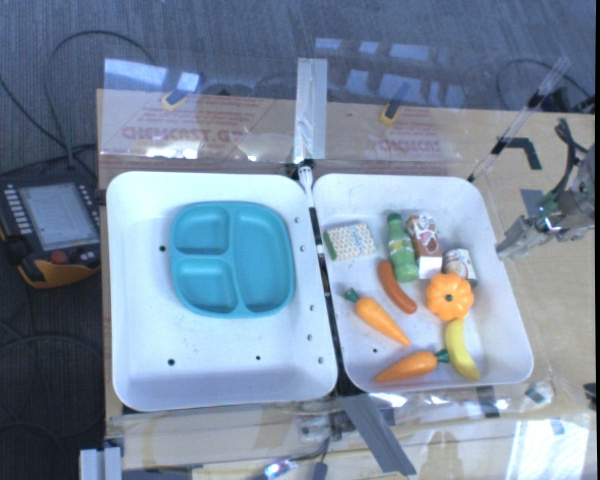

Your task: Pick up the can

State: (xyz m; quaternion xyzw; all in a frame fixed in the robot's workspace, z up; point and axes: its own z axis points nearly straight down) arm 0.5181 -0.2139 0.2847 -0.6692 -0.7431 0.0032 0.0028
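Observation:
The can [460, 265] is small, with a silver top and a red-and-white label. It stands in the right bin [500, 313] near the bin's right wall, just above an orange pumpkin [449, 297] and beside a small red-and-white box [424, 240]. My gripper [550, 220] hangs outside the right bin, over the bench beyond its right wall. It is well to the right of the can and slightly higher in the view, and nothing shows in it.
The right bin also holds a green bottle [401, 248], a sausage [397, 287], two carrots [380, 315] [408, 366], a banana [461, 349] and a patterned sponge [348, 240]. A blue divided plate [230, 258] lies in the left bin [140, 348].

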